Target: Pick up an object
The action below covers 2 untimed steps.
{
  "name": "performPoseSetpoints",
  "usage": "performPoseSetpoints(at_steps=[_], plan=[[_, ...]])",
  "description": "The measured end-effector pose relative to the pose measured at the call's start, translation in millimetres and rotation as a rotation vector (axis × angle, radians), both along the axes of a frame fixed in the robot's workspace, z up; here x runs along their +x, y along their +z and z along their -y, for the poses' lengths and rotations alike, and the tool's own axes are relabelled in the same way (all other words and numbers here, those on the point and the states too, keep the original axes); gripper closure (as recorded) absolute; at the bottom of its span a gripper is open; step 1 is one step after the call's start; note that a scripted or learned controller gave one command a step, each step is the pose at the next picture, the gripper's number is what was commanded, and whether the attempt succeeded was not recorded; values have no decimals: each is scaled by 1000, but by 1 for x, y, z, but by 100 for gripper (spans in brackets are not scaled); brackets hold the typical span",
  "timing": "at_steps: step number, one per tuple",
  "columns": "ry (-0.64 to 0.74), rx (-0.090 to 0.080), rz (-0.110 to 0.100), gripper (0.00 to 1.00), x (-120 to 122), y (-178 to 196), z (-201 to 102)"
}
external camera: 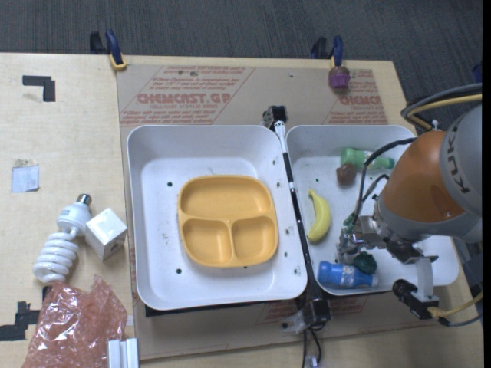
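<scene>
1. The gripper point(355, 245) hangs low over the right bin point(326, 150), toward the bin's 5 o'clock part; whether the claw is wide, narrow or holding anything cannot be told, as its tips are a dark tangle from this angle.
2. Just at the gripper's 5 o'clock lies a small dark green object point(366, 264), touching or nearly touching the claw.
3. At its 6 o'clock a blue bottle point(345, 274) lies on its side along the bin's near wall.
4. At 10 o'clock a banana point(319, 216) lies lengthwise, close to the left wall of that bin.
5. At 12 o'clock, well apart, sit a brown lump point(347, 175) and, just beyond it, a green object point(357, 157).
6. The arm point(423, 190), orange above the wrist, covers the bin's 3 o'clock side.
7. The left bin point(153, 205) holds a yellow divided tray point(228, 221).
8. On the bench at far 9 o'clock rest a spiral light bulb point(61, 244) and a white cube point(106, 232).
</scene>
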<state>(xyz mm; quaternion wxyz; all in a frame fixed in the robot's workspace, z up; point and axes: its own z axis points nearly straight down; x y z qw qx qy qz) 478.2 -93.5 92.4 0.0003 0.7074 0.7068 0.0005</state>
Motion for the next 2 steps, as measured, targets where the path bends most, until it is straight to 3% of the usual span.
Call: performPoseSetpoints(at_steps=[1, 2], plan=[[1, -1, 0, 0, 72, 0, 0], [-1, 0, -2, 0, 11, 0, 18]])
